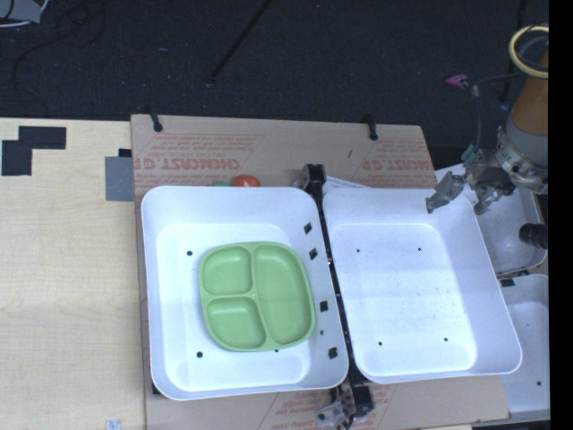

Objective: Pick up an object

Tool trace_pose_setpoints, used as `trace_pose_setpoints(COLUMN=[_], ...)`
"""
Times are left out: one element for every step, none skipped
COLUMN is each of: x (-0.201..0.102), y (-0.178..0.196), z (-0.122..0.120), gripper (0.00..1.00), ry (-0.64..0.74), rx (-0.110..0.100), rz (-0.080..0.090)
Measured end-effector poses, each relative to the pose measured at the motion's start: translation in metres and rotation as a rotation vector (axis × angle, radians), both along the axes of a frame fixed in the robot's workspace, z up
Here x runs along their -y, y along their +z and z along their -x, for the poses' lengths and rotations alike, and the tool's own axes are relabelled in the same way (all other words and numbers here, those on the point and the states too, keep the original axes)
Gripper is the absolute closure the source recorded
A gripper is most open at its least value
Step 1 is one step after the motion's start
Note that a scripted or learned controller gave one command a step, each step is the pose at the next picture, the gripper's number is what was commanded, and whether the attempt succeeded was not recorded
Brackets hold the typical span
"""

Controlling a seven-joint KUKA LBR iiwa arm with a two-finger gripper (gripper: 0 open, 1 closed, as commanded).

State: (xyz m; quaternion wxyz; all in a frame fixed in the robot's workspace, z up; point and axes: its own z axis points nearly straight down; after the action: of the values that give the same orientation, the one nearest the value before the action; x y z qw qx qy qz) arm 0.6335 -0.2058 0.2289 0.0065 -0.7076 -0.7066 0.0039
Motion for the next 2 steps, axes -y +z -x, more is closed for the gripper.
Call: trace_pose_setpoints(x=[0.000,0.006], y=[0.008,-0.038], z=[-0.003,0.000], gripper=[0.00,0.00], ry=[0.002,0.002], rx=[0.013,0.010], rz=[0.003,0.003])
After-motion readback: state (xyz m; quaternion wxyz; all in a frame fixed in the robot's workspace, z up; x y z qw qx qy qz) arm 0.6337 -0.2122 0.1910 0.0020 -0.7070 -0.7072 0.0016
